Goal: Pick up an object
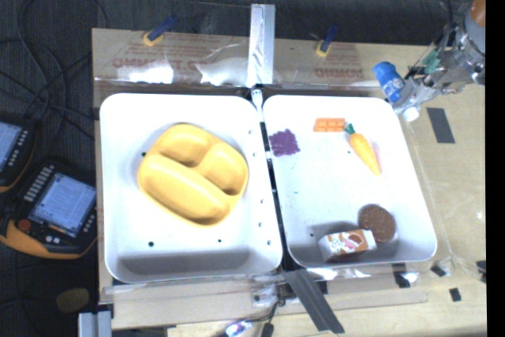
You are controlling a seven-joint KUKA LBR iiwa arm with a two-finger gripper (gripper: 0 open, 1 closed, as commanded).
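My gripper (412, 93) hangs over the back right corner of the right bin (414, 170), at the rim. A small blue object (386, 78) sits right against it, and I cannot tell whether it is held. Inside the right bin lie a purple grape cluster (283, 142), an orange block (330, 125), a carrot (363, 151), a brown round cookie (377, 222) and a small red-and-white carton (347, 244) on its side. A large yellow bread-like lump (193, 174) takes up the middle of the left bin (118, 233).
Crumpled clear plastic (213, 71) and two yellow-blue clips (160, 30) lie on the board behind the bins. A handheld controller (47, 209) with cables sits left of the bench. Black tape patches (440, 125) mark the bench at the right.
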